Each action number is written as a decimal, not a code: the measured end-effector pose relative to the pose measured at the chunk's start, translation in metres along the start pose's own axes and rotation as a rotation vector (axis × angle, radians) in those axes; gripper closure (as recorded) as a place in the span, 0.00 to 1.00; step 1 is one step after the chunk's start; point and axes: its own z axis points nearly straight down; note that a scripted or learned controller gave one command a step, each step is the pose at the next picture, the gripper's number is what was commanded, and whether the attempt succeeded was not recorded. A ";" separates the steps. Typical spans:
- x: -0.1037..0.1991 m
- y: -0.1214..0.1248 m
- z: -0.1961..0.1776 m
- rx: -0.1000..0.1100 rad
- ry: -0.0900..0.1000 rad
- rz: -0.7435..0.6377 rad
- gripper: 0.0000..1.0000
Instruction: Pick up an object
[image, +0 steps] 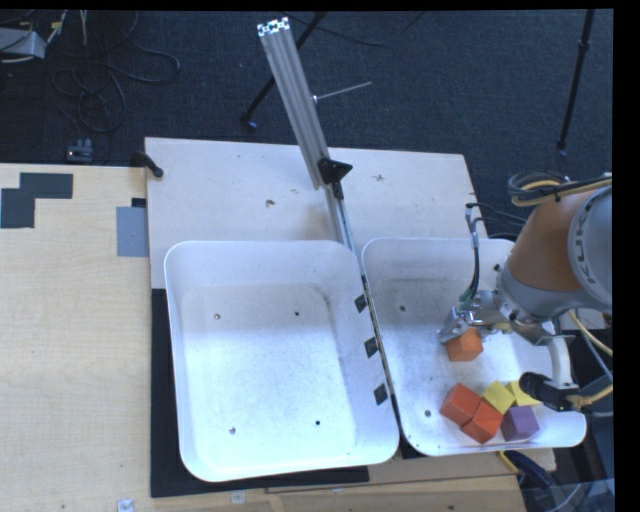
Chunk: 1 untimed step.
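My gripper (462, 328) reaches into the right bin (415, 275) from the right, with an orange block (464, 346) right at its fingertips. The block seems to sit between the fingers, slightly above the bin floor. Near the bin's front lie a red-orange block (460, 403), another red-orange block (483, 421), a yellow block (499, 396), a second yellow piece (524, 391) and a purple block (520, 424), clustered together.
The left bin (190, 300) lies beside the right one, parted by a shared rim with black clips (371, 346). A slanted aluminium post (300, 110) rises behind the bins. The grey and orange arm (555, 250) overhangs the right bin's right side.
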 end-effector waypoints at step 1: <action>0.000 0.000 0.000 -0.001 0.000 0.002 0.00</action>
